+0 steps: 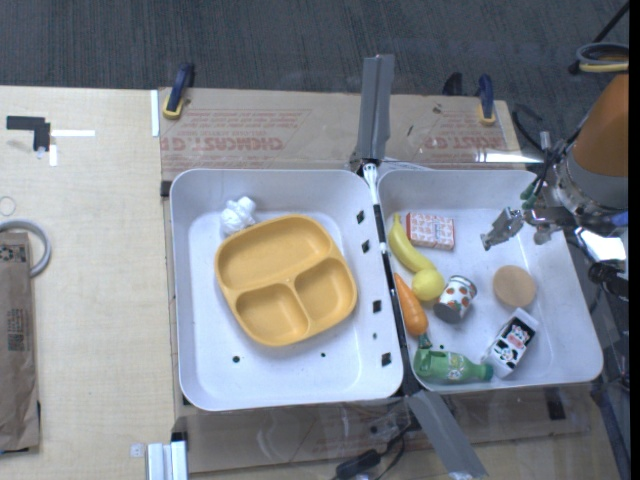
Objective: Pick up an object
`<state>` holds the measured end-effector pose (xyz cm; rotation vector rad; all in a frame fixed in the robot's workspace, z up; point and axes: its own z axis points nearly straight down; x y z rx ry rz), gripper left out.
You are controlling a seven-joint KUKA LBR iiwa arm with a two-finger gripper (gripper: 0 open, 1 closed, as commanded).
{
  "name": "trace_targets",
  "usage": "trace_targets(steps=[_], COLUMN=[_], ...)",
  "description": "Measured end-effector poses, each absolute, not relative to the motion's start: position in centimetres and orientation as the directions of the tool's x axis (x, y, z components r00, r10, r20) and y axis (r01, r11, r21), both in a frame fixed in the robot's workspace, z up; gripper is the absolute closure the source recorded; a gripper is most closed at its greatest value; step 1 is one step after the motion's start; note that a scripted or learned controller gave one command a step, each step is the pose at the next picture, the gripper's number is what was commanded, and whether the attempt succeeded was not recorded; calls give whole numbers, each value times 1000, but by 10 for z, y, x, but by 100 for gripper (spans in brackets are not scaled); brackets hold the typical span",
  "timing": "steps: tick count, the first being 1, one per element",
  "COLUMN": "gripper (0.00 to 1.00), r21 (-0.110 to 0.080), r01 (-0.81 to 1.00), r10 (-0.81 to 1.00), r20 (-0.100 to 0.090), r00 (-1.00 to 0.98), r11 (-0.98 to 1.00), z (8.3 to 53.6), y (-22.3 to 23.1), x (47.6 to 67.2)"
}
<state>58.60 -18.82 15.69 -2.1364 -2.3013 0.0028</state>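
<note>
My gripper (520,226) hangs over the right bin (585,298) near its back right part, open with nothing between its fingers. It is just above and behind a tan round bun (514,286). Further left in this bin lie a banana (404,247), a red patterned box (431,230), a lemon (428,284), a carrot (410,309) and a small tipped can (455,298). Near the front lie a black-and-white carton (511,343) and a green bottle (450,367).
The left bin (195,348) holds a yellow divided plate (285,278) and a white crumpled scrap (238,213). A grey divider bar (376,98) runs between the bins at the back. A brown paper bag (15,338) lies on the bench at far left.
</note>
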Motion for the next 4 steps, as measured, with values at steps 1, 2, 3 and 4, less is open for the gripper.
trace_targets(steps=[1,2,3,4], gripper=[0,0,0,0], r21=[-2,-3,-1,-6], r01=[981,939,903,692], r10=[981,939,903,692], r20=[0,0,-1,-3], r00=[196,343,431,722], r11=[-196,-343,-431,-722], z=[91,91,122,90], y=[-195,-163,-158,-133], x=[505,477,478,476])
